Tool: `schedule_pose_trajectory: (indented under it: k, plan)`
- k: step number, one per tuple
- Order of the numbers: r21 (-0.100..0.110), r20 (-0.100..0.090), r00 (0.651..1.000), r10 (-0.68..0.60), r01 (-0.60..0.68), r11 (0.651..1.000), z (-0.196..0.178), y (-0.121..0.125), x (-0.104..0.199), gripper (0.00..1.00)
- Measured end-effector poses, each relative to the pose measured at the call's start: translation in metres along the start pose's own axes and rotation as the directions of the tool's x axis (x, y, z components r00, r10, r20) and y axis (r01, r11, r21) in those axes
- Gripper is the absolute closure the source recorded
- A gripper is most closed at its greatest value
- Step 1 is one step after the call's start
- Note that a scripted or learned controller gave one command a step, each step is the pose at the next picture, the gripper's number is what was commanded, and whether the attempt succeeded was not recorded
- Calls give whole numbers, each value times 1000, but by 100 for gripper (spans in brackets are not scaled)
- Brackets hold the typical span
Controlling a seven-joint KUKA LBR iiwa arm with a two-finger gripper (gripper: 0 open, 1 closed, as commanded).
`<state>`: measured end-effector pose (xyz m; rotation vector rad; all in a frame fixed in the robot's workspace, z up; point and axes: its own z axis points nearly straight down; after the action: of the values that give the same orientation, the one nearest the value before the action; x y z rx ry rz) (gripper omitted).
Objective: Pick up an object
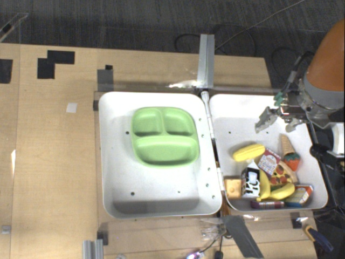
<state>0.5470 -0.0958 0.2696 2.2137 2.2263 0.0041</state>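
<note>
While the toys are lying piled in the near end of the right bin, the gripper is hanging spread apart over its far end, gripping nothing, so picking one up is waiting.

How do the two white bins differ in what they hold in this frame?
The left bin holds a single green divided plate lying flat near its middle; the right bin holds many small toys, including a yellow lemon-like piece and a banana, crowded into its near half. The hand hangs over the right bin, not the left. Both are shallow and white.
</note>
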Motion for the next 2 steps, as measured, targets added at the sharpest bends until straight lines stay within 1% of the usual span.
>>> schedule_pose_trajectory:
  k: [1,2]
  plan:
    - [0,0,949,-317,317,949,99,-3,-13,0]
    - [-17,14,913,-408,408,913,177,-16,-16,0]
